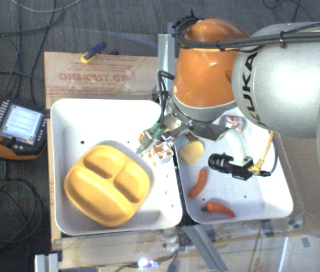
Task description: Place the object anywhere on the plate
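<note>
A yellow plate with three compartments lies in the left bin, toward its front. My gripper hangs over the right side of that bin, just past the plate's far right corner. A small green and orange-brown bit shows at the gripper's tip, and I cannot tell whether it is a held object or part of the tool. In the right bin lie a pale yellow rounded object, an orange-red sausage-shaped piece and a red pepper-like piece.
The arm's big orange and grey body covers the back of the right bin. A black cylinder on a yellow cable hangs over that bin. A handheld pendant lies left of the bench, and a cardboard sheet sits behind the left bin.
</note>
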Robot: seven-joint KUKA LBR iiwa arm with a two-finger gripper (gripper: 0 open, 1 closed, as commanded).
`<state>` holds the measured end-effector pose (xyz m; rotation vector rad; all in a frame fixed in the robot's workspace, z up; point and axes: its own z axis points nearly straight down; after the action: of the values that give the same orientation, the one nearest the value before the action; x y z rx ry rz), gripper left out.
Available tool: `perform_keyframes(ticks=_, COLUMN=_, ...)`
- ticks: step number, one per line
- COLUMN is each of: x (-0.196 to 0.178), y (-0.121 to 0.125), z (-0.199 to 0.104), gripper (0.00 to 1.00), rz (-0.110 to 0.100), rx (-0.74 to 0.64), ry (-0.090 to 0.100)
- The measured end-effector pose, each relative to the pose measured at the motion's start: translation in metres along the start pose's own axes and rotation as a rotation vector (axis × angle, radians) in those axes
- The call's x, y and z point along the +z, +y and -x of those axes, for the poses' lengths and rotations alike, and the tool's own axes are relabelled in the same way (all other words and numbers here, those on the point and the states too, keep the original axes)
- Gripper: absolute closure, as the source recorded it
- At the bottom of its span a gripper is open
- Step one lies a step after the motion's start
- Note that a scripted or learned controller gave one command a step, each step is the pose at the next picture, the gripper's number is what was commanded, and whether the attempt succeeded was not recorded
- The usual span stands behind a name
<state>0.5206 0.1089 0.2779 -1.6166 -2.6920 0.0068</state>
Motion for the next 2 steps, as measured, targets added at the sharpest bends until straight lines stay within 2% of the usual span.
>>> perform_keyframes(ticks=1, x=0.023, y=0.032, z=-0.003, gripper=1.00, rz=0.001, rx=-0.150, ry=0.000)
perform_keyframes(ticks=2, x=0.050, y=0.043, z=-0.001, gripper=1.00, rz=0.000, rx=-0.154, ry=0.000)
